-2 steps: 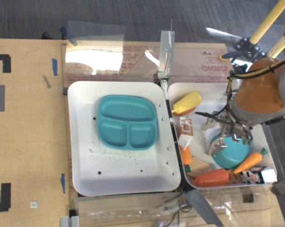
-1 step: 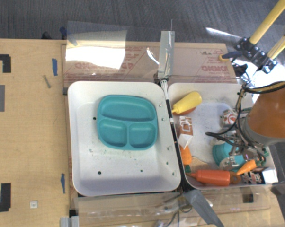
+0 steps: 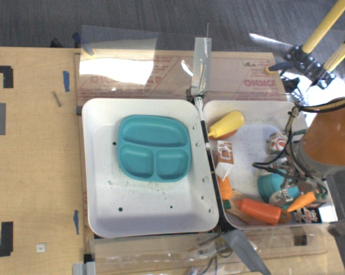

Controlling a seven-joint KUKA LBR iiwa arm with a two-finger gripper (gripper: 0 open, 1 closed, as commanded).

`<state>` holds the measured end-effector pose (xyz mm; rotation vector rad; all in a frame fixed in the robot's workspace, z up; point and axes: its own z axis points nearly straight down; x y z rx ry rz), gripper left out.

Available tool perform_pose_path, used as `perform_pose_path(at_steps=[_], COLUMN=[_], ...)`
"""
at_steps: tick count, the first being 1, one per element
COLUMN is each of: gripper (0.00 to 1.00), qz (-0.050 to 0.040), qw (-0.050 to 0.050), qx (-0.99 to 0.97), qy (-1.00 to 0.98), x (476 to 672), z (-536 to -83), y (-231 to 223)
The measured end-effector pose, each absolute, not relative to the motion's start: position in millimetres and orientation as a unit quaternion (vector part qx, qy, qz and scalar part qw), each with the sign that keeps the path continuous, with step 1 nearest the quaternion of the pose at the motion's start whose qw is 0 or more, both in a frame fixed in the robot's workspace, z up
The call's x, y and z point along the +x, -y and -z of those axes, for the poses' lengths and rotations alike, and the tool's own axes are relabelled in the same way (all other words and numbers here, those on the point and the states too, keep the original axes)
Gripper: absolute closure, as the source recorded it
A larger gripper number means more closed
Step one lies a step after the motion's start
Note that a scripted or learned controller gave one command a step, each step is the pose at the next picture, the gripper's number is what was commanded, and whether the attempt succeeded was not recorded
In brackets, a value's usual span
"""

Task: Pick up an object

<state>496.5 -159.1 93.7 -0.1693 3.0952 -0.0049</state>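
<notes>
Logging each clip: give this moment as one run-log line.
arm: over right bin | tool: low among items by teal bowl | grasp: unconfirmed | left bin: teal tray

A teal divided plate (image 3: pixel 155 148) lies in the left bin (image 3: pixel 98 199) while the arm (image 3: pixel 327 142) reaches into the cluttered right bin (image 3: pixel 250 110).

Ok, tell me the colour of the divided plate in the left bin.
Teal. The divided plate shows plainly in the camera view, lying flat in the left bin.

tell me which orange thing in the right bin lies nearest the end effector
The small orange carrot-shaped piece, right beside the end effector. The bigger orange-red one lies lower left, nearer the bin's front edge.
</notes>
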Motion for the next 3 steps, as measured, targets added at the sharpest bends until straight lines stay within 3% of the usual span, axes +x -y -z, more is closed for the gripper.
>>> perform_pose_path(at_steps=[1, 2, 3], gripper=[0.00, 0.00, 0.00], qz=[0.0003, 0.0011, -0.0005], qw=[0.005, 0.005, 0.005], qx=[-0.108, -0.165, -0.120], qy=[-0.994, -0.986, -0.993], x=[619.9, 584.3, 518.2], z=[-88.7, -89.2, -89.1], y=[121.1, 135.7, 161.5])
